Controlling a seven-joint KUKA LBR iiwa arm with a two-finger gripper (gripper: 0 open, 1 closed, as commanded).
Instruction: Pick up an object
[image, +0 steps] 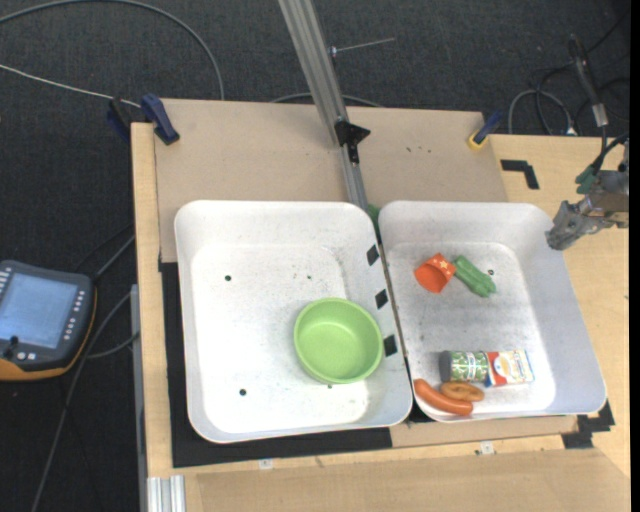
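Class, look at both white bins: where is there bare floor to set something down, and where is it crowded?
Left bin: bare floor everywhere but its near right, where the green bowl sits. Right bin: a bare band between the orange cup with the green toy and the crowded near edge, holding the small carton and hot dog.

Single fixed cam above the counter (300, 130), angled down, mid-range; both white bins (200, 230) fully in frame, side by side.

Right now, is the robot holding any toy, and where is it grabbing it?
Nothing is held. The end effector hangs by the right bin's outer rim, away from the toys.
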